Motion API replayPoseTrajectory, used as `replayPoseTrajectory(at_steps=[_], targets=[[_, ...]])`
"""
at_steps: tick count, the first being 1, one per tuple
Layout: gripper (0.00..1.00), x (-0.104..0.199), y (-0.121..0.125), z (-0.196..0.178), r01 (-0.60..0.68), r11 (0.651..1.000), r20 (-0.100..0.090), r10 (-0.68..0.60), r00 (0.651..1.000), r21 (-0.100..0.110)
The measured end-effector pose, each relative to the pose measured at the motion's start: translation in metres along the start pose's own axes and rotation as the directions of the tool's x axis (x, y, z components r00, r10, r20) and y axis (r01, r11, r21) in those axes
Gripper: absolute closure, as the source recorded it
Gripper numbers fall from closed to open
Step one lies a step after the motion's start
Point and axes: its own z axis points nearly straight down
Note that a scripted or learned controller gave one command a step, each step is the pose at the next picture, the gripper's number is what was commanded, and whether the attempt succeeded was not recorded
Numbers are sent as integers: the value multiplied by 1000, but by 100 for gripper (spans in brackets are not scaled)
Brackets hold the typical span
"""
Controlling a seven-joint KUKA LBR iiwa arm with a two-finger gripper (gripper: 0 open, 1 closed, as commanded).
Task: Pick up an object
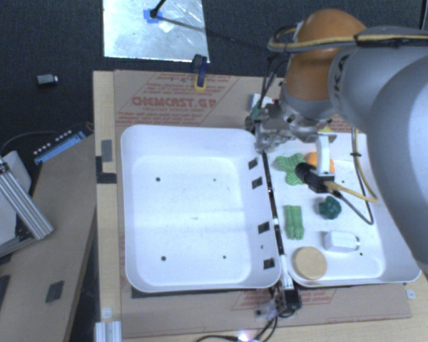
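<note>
**A:** Risk check. The arm (392, 120) is the biggest problem: it hangs over the back of the right bin (374, 258), and whatever lies under it is hidden.

**B:** Agreed. The left bin (192, 205) isn't in play. All the candidates I can see are in the right bin.

**A:** The gripper (269, 140) is at the back left corner of the right bin, right by the rim where the two bins meet. If it goes straight down there, I'd expect it to hit the rim or bare floor rather than an object. It could also shove the bin.

**B:** What's the claw doing?

**A:** Can't tell. The wrist blocks it, so I can't say how far open it is or whether it has anything. Assume nothing is held.

**B:** What's the nearest target?

**A:** The leafy green piece (289, 168), just in front of the gripper. It looks soft and flat, so it may slip out or only get pinched at an edge. The orange piece (328, 164) is beside it and partly hidden, so a close could catch both or knock one away.

**B:** And the rest?

**A:**
- The tan disc (310, 262) is at the front near the rim. It lies low and flat, so it looks hard to get under.
- The ridged green block (294, 221) sits close to the dividing rim, which leaves little room on that side.
- The white block (340, 241) stands clear of its neighbours and looks the easiest pick.
- The teal lump (329, 206) is small and irregular, so it could roll when touched.
</note>
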Motion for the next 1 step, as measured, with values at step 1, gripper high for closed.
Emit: replayPoseTrajectory(at_steps=[1], targets=[[100, 32, 25, -191, -2, 1000, 0, 2, 1000, -16]])
